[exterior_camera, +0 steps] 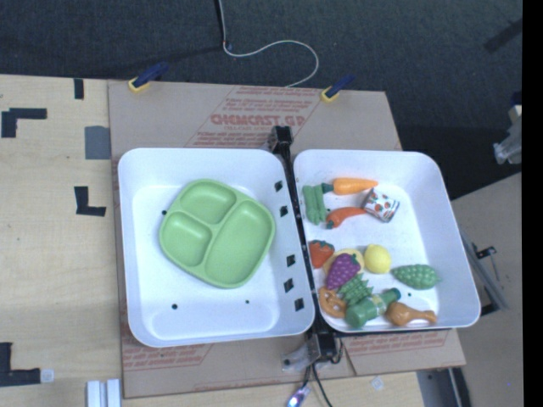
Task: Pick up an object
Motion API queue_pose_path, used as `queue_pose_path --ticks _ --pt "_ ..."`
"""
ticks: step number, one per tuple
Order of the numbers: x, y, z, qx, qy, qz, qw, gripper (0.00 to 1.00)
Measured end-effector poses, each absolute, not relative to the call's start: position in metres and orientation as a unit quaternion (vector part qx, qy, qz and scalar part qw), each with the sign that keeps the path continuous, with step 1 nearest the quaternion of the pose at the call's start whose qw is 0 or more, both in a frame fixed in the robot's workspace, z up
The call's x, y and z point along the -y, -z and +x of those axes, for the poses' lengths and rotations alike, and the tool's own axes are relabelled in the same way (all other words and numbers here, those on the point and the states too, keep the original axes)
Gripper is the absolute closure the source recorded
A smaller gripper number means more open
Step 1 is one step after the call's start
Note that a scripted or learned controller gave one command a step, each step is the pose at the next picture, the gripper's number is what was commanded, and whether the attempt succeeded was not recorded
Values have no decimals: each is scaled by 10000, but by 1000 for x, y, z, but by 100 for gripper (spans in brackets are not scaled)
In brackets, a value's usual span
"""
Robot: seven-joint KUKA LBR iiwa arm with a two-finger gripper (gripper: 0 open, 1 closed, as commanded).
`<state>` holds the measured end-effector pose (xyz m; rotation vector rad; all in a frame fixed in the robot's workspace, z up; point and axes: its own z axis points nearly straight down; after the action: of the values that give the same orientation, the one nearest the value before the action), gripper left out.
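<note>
While toy foods (366,265) crowd the right bin (445,227), the green plate (218,232) fills the left.

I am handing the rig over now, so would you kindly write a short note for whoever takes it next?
Left white bin: light green three-compartment plastic plate.
Right white bin: toy food pile, including an orange carrot, yellow lemon, purple grapes and a small red-and-white can.
Done: nothing picked up so far.
Left: choose one toy, grasp and lift it.
</note>
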<state>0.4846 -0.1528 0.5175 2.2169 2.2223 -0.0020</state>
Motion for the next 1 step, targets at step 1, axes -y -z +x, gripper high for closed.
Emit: queue_pose_path --ticks 1 --pt "180 -388 483 -7060 38 7082 -54 100"
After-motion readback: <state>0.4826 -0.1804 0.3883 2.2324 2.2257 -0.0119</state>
